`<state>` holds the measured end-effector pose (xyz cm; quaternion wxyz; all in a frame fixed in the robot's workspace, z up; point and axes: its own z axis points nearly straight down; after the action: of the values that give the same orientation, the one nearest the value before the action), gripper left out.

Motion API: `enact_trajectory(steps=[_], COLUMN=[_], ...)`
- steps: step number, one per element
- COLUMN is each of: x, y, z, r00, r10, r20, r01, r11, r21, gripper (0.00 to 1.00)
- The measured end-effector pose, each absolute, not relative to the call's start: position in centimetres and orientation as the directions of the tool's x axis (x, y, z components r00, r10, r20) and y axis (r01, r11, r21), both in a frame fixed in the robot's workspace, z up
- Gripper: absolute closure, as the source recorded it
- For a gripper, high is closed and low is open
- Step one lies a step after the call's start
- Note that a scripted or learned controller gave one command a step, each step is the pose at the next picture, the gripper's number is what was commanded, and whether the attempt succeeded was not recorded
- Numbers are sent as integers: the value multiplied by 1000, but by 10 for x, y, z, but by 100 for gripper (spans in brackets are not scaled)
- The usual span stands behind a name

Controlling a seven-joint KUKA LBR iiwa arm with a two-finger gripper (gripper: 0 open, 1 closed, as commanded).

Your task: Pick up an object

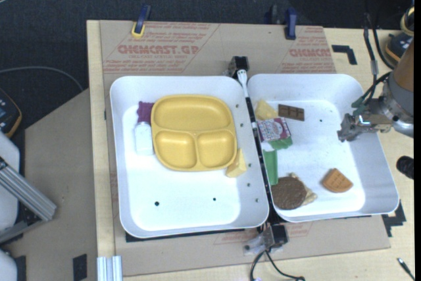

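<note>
My gripper point(350, 126) hangs over the right edge of the right bin point(368, 204), with nothing visible between its fingers. In that bin lie a brown chocolate bar point(291, 113), a pale yellow piece point(264, 109), a pink-and-white packet point(273, 131) with a green strip point(271, 164) below it, a round dark cookie point(289, 193) and an orange toast-like piece point(336, 181). The left bin point(184, 214) holds a yellow divided tray point(194, 131), a purple item point(145, 111), a white bottle point(143, 139) and a yellow wedge point(237, 166).
The bins sit on a cardboard-covered bench point(99, 141) with clamps at the far edge point(139, 23) point(290, 23). Cables run along the right side near the arm point(398, 85). A metal rail point(26, 194) stands at the left.
</note>
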<state>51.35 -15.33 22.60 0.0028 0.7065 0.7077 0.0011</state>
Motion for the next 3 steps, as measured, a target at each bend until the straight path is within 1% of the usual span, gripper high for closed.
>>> enact_trajectory(steps=[1,2,3], x=[543,579,626], y=[-106,-67,-32], z=[228,217,233], r00=[-6,-5,-5], r10=[1000,1000,1000], r20=[-1,-1,0], r01=[1000,1000,1000], r11=[6,5,5], r21=[5,5,8], gripper=[100,100,100])
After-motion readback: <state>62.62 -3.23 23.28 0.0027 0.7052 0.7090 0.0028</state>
